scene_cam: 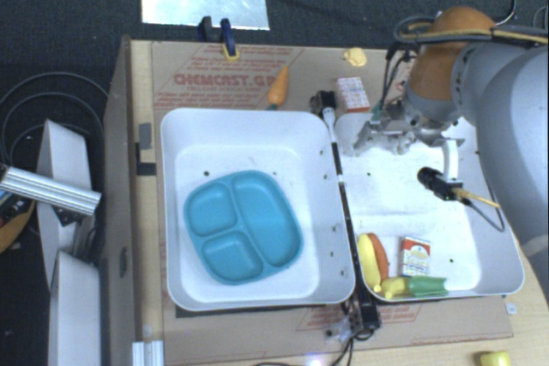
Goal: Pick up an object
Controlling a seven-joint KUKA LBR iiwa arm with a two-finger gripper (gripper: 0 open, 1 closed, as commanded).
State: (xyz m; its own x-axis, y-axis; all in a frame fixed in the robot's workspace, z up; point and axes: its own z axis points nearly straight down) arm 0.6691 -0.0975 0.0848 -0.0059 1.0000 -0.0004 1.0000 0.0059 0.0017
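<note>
My gripper point(383, 138) hangs over the back left part of the right bin point(497, 270), above bare white floor. Nothing shows in its grasp. At that bin's front left corner lies a small heap: a yellow banana point(369, 257), an orange-red piece point(380, 251) beside it, a small red and white box point(415, 256), a green piece point(426, 285) and a small yellow piece point(393, 287). The heap is well in front of the gripper. In the left bin point(184, 133) rests a blue divided plate point(243, 225).
On the cardboard behind the bins lie an orange carrot point(277, 87), a small pink-white box point(352, 93) and a yellow scrap point(355, 57). A white-handled brush point(334, 141) runs along the divide between the bins. Blue clamps point(216, 29) stand at the board's back edge.
</note>
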